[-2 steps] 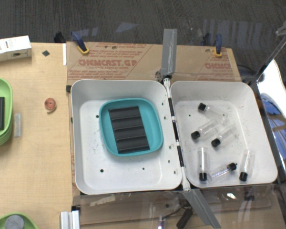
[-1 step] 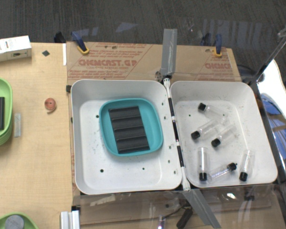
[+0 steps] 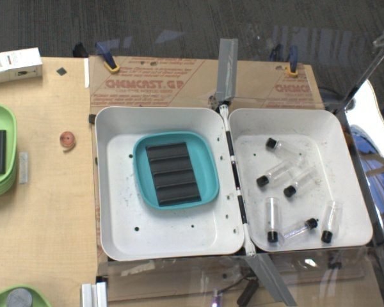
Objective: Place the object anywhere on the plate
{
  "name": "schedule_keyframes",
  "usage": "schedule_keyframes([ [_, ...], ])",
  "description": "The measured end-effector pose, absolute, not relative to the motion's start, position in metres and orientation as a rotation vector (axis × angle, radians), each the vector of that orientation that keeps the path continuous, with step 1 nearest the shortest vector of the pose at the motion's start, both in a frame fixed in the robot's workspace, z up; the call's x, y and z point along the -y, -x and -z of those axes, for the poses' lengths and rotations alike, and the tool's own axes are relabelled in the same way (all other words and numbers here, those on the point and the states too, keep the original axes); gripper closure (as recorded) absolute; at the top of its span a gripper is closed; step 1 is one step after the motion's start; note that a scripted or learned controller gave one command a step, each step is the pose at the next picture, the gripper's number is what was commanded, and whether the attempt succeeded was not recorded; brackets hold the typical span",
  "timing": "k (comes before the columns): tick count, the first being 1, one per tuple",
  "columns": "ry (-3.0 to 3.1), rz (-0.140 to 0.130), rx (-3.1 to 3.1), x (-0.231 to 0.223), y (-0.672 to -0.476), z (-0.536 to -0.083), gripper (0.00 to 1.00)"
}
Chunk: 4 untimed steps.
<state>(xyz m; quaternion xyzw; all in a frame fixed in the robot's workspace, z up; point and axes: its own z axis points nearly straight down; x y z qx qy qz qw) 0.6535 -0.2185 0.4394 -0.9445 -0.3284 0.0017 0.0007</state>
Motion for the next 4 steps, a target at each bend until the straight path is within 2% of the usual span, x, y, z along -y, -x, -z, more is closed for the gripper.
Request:
schedule_keyframes([
  [4, 3.098, -0.005, 0.514, 0.2231, -0.6487, -0.4400, 0.00],
])
